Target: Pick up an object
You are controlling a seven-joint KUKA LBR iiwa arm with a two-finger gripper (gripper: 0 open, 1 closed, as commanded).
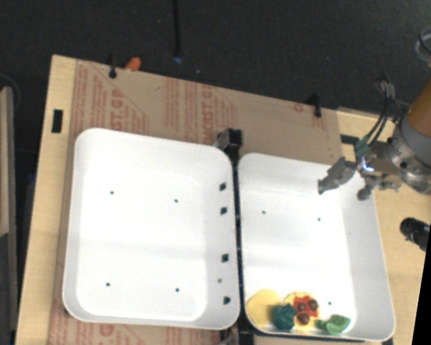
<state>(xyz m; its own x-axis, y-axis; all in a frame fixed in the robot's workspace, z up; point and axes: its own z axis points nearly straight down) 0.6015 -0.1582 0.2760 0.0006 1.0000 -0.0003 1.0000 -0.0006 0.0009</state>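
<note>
Claw [347,181] open, gripping nothing, upper right of frame over right shallow white plastic bin [285,245]; small colourful objects [300,312] cluster lower right.

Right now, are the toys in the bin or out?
In. The toys lie bunched in the near corner of the right bin, inside its rim.
</note>
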